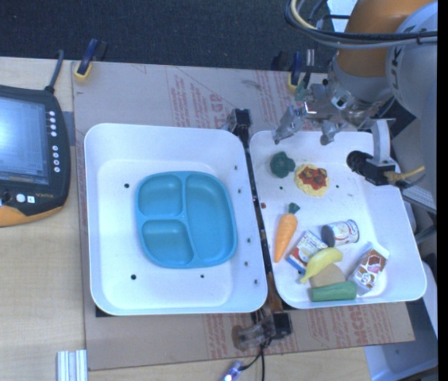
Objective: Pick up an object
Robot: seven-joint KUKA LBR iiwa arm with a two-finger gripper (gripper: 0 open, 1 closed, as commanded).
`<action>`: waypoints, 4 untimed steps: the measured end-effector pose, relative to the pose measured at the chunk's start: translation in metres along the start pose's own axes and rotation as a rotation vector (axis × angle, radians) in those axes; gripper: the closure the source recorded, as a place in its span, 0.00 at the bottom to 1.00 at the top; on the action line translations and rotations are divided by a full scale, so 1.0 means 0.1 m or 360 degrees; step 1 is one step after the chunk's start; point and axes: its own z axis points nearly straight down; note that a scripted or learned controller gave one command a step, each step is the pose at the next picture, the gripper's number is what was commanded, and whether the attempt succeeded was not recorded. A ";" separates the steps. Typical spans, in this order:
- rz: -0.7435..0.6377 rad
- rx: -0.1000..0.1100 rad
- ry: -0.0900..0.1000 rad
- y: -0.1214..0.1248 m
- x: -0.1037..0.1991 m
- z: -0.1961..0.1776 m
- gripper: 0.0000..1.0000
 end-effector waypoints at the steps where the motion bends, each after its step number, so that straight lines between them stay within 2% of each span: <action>1: 0.0002 0.0008 -0.0002 -0.25 -0.43 0.66 0.00; 2: 0.0001 0.0011 -0.0001 -0.83 -0.43 1.30 0.00; 3: -0.0001 0.0007 -0.0001 -1.27 -0.43 1.29 0.00; 4: 0.0001 0.0009 0.0002 -1.31 -0.37 1.29 0.00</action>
